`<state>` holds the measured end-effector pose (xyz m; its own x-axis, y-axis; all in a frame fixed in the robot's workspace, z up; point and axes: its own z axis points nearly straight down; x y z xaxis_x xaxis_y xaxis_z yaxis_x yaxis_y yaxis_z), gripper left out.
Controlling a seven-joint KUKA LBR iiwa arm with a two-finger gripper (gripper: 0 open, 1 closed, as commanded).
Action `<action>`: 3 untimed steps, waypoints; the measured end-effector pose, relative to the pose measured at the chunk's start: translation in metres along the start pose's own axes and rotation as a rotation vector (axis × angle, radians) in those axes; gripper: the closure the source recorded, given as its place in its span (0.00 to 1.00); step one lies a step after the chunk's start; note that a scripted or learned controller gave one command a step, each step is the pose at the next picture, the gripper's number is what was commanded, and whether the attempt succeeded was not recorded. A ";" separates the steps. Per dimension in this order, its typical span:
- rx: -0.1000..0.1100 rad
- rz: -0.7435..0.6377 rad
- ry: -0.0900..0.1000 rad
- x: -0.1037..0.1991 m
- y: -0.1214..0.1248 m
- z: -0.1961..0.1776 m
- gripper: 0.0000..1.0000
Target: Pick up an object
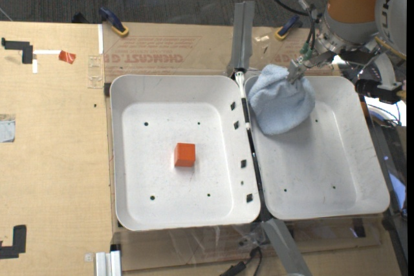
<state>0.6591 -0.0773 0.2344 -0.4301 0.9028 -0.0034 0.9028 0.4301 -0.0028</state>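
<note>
A pale blue cloth (279, 106) hangs bunched over the back left corner of the right bin (336, 165). Its top right tip is drawn up into a peak. My gripper (298, 69) is at that peak, shut on the cloth, with the fabric pinched between the fingers. The orange-banded wrist rises behind it toward the upper right. An orange cube (185, 155) sits near the middle of the left bin (118, 139), well apart from the gripper.
A grey metal bar (243, 35) stands at the back between the bins, above the latches along their shared rim. Cardboard (162, 52) with two clamps lies behind the bins. A wooden board (45, 139) carrying a small red piece (66, 57) lies to the left.
</note>
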 end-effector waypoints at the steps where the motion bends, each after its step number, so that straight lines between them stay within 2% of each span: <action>1: 0.000 0.001 -0.001 -0.001 0.000 -0.008 1.00; 2: -0.001 -0.066 0.002 0.067 0.013 -0.007 1.00; 3: 0.000 0.188 0.002 0.045 0.021 -0.008 1.00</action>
<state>0.6588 -0.0276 0.2418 -0.2541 0.9672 -0.0021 0.9672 0.2540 -0.0018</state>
